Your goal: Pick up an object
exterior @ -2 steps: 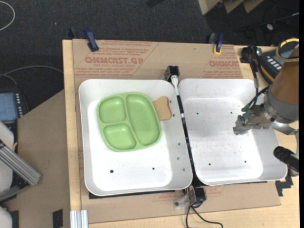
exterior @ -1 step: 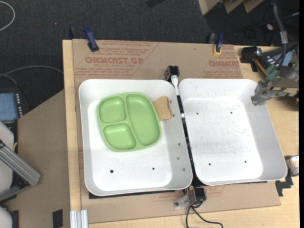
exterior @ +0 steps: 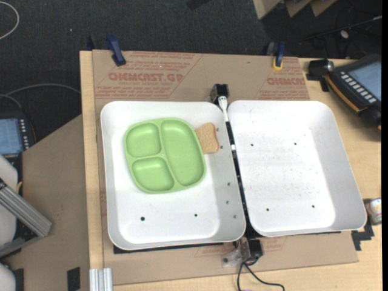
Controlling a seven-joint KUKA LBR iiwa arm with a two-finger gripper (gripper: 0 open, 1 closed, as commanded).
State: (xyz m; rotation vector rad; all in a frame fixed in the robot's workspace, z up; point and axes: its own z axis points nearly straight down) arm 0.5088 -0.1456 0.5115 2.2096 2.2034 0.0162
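Green and three-celled, a divided plate (exterior: pixel 164 156) lies in the upper half of the left white bin (exterior: pixel 176 226), tilted slightly. Touching the plate's right rim is a small tan biscuit-like piece (exterior: pixel 208 138), between the plate and the bin's right wall. Beyond that wall, the right white bin (exterior: pixel 291 168) sits just beside, speckled with dark flecks. Both bins rest on a brown board (exterior: pixel 151 74).

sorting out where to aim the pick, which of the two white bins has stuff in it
The left bin. It holds a green divided plate and a tan cracker-like piece at the plate's right edge. The right bin shows just bare white floor.
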